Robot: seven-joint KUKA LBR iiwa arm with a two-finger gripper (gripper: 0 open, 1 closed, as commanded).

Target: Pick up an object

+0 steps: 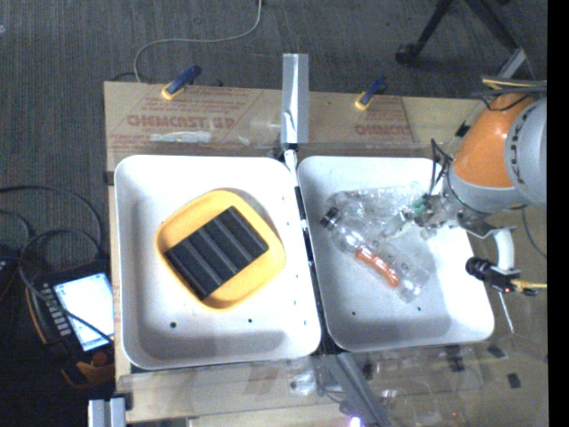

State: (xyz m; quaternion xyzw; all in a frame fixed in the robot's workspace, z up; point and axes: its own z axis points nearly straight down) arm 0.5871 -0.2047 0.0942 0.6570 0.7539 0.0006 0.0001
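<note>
In the left bin [142, 327] lies a yellow rounded block with a black ribbed top [220, 248], tilted on the bin floor. The right bin [462, 323] holds a crumpled clear plastic bottle [378, 229] with an orange piece [378, 268] inside or under it. My gripper [429, 213] hangs over the upper right part of the right bin, right at the bottle's right end, where a small green bit [415, 208] shows. The arm's grey wrist and orange band [484, 154] hide much of the gripper. Whether it touches the bottle I cannot tell.
A metal divider post [294, 96] stands at the back between the bins. Two blue and yellow clamps [180, 82] [370, 92] sit on the cardboard behind them. A black cable end [491, 273] hangs over the right bin's right rim.
</note>
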